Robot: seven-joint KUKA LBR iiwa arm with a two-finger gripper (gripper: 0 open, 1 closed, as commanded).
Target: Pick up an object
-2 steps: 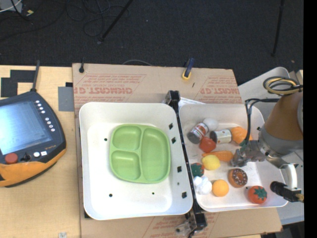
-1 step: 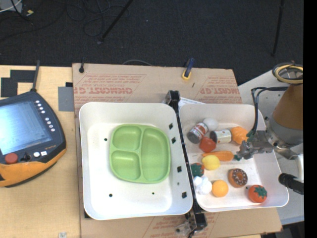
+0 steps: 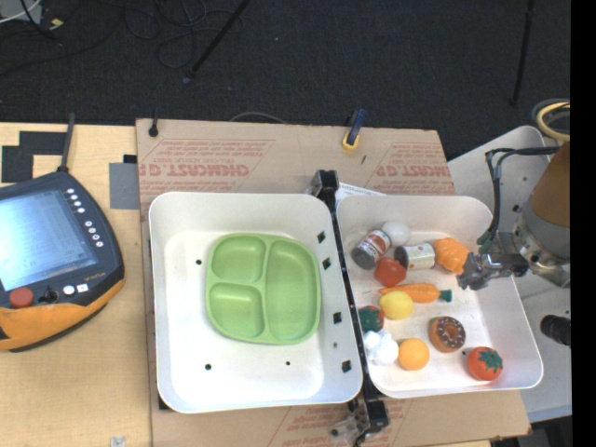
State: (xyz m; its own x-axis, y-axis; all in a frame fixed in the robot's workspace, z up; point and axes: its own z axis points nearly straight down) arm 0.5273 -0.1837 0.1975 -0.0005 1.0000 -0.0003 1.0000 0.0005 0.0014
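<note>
1. Cardboard sheet (image 3: 279,161) covers the bench under both bins; a teach pendant (image 3: 51,250) lies on the bench at its left edge.
2. Left bin (image 3: 182,380) is white and shallow. It holds a green divided plate (image 3: 264,287), which lies flat near the bin's centre.
3. Right bin (image 3: 517,343) stands just beside the left bin, and its left wall touches the left bin's right wall. It holds the small objects.
4. Robot arm (image 3: 549,212) comes over the right edge of the right bin. The gripper (image 3: 473,276) hangs near that right wall, just beside an orange fruit (image 3: 452,253). I cannot tell if it is released or clenched, and nothing is seen grasped.
5. Near the far wall lie a small can (image 3: 372,247), a white ball (image 3: 396,232) and a small bottle (image 3: 416,256).
6. In the middle are a red tomato (image 3: 390,272), a lemon (image 3: 397,304) and a carrot (image 3: 424,292), close together.
7. Near the front wall lie a chocolate donut (image 3: 447,333), an orange ball (image 3: 413,353), a strawberry (image 3: 484,363) and a white lump (image 3: 379,345).
</note>
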